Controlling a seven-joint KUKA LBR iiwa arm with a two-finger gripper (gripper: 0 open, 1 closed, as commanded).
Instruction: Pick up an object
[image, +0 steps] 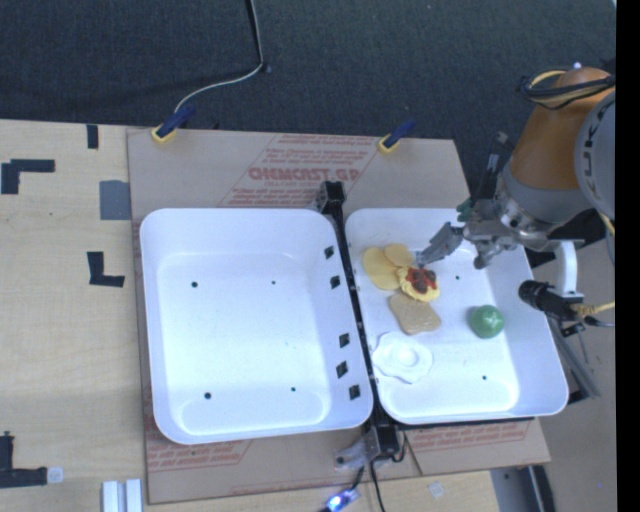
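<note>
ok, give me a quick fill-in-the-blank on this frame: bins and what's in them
1. All the toy food items lie in the ____ bin.
2. The round ball near that bin's right wall is ____ in colour.
3. The fried egg lies nearer the ____ edge of the view than the yellow discs.
4. The end effector hangs over the ____ bin.

Missing words: right; green; bottom; right
</note>
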